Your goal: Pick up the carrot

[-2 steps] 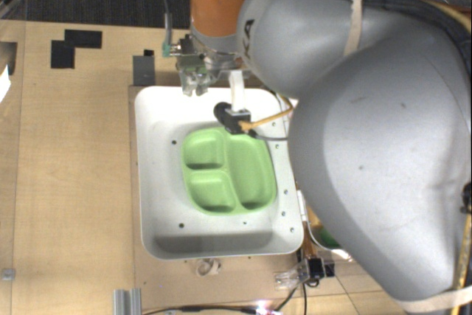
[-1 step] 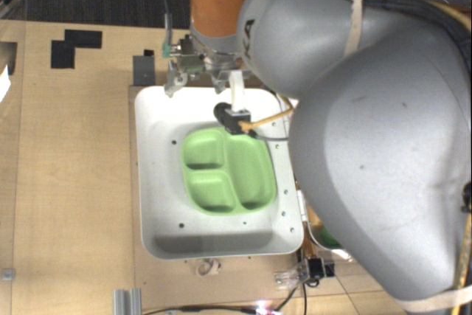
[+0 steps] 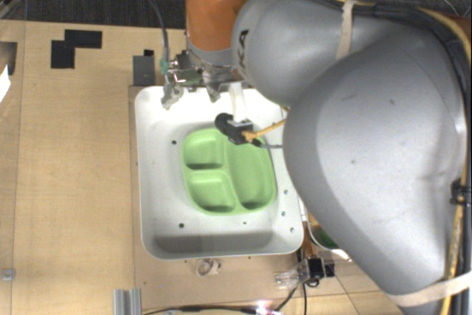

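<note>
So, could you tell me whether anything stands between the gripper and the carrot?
I cannot tell: the arm covers the view's right side, and the carrot may lie under it. The gripper hangs at the far rim of the white bin holding a green tray.

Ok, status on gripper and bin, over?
Gripper over the white bin's far edge. Green divided tray lies in that bin. Carrot: cannot place it. Big grey arm blocks the view's right half.

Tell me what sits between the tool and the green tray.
In the camera view, only a bare strip of the white bin floor separates the tool from the green tray.
</note>
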Motion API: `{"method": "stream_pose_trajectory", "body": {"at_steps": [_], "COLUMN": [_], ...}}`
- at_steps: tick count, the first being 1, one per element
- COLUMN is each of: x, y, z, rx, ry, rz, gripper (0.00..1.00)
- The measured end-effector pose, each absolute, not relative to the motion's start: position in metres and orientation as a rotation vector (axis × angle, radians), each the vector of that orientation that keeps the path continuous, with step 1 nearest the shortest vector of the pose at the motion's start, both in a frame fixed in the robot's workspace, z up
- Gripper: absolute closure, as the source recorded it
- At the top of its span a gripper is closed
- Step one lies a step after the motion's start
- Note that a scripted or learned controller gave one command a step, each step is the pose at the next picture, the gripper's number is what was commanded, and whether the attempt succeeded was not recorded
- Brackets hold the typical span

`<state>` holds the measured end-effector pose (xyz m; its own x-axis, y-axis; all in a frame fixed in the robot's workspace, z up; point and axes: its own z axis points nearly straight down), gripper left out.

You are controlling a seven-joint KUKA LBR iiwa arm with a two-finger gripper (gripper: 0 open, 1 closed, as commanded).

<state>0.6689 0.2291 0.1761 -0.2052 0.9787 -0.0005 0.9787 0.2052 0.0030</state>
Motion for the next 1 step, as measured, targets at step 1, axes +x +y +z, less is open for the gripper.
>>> {"method": "stream_pose_trajectory", "body": {"at_steps": [1], "x": [0.6708], "y": [0.231], "z": [0.1897], "rx": [1.967], "ry": [2.438], "rz": [0.014], "gripper": [1.0]}}
